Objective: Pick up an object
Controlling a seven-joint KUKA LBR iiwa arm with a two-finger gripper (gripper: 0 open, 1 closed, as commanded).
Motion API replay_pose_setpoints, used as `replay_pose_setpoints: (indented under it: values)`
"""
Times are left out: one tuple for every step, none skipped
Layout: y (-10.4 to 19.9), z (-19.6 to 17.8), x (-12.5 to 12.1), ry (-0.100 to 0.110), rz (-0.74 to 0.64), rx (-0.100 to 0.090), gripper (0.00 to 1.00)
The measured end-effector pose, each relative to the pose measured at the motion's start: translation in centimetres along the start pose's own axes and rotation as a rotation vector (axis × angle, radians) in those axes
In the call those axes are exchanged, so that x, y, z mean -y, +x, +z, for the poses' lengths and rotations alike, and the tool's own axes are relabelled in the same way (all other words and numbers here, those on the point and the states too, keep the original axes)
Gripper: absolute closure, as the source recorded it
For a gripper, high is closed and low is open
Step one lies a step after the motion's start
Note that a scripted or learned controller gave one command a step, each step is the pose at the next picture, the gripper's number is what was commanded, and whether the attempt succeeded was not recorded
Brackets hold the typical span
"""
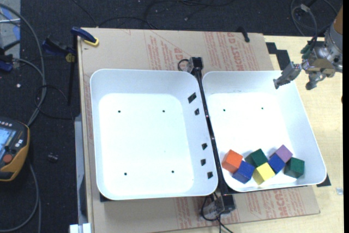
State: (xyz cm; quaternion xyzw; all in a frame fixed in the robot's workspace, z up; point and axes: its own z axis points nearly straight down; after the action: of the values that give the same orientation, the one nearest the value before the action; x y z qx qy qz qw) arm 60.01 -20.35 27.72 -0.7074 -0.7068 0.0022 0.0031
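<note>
Blocks (263,164) clustered in a left-right row, gripper (298,77) well apart

From my screen the two bins (144,82) look like smooth white plastic with a soft shine. The desk (142,52) under them is matt brown cardboard with red print. The small cubes (256,166) appear matt and painted. The tool (299,78) looks like dull grey metal.
</note>
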Motion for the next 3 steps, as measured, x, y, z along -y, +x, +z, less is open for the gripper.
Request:
replay_pose_setpoints:
  values:
    - [0.0,-0.4,-0.1,-0.008,-0.001,0.001,0.00]
    - [-0.4,3.9,-0.2,-0.004,-0.001,0.001,0.00]
    - [-0.2,10.1,-0.6,-0.002,-0.001,0.000,0.00]
